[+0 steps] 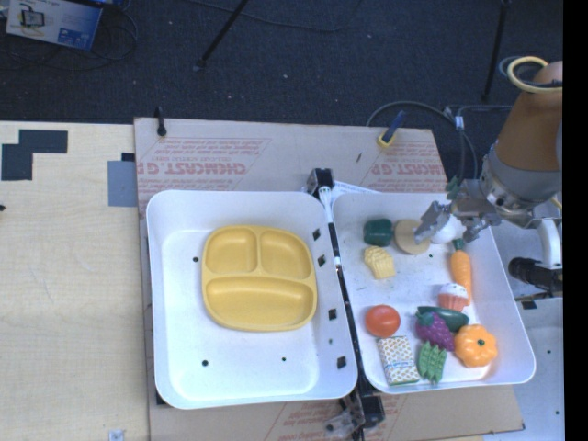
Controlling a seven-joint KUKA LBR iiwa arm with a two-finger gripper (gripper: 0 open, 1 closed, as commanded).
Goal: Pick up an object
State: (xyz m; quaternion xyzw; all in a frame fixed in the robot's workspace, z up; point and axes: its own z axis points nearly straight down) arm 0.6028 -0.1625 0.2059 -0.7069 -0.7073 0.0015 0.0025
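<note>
My gripper (451,225) hangs open over the far part of the right bin (514,292), its two fingers (430,220) spread apart. Just left of it lie a tan round disc (410,238) and a dark green pepper (377,231). An orange carrot (460,271) lies right below the gripper. Further toward the front are a yellow corn piece (379,263), a red tomato (383,320), a small cupcake (452,296), purple grapes (435,329), an orange pumpkin (475,345), a patterned box (397,358) and a green pod (430,362). Nothing is held between the fingers.
The left bin (179,356) holds a yellow divided plate (259,276). A black divider (335,274) runs between the two bins. Both bins rest on cardboard (230,159) on the bench, and cables loop behind the right bin.
</note>
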